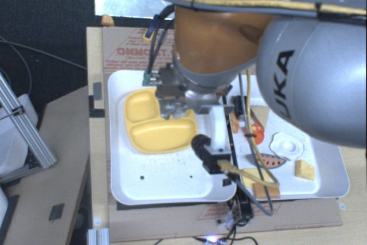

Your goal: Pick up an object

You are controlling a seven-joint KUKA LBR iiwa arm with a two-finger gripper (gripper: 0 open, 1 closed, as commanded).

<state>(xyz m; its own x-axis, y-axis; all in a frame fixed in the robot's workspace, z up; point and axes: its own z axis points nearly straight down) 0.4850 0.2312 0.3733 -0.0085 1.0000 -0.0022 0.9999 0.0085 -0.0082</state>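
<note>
Hovering low over the yellow divided tray (pixel 153 122), the gripper (pixel 172 101) sits at the tray's upper right edge; whether it is spread or pinching cannot be told.
A clean pick likely needs the tray's rim centred beneath it. "KUKA" marks the arm (pixel 309 74); the cardboard (pixel 129 50) behind reads roughly "CHEMCO".

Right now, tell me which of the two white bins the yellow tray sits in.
The left bin. The yellow tray lies in it under the arm; the right bin holds small food toys instead.
</note>
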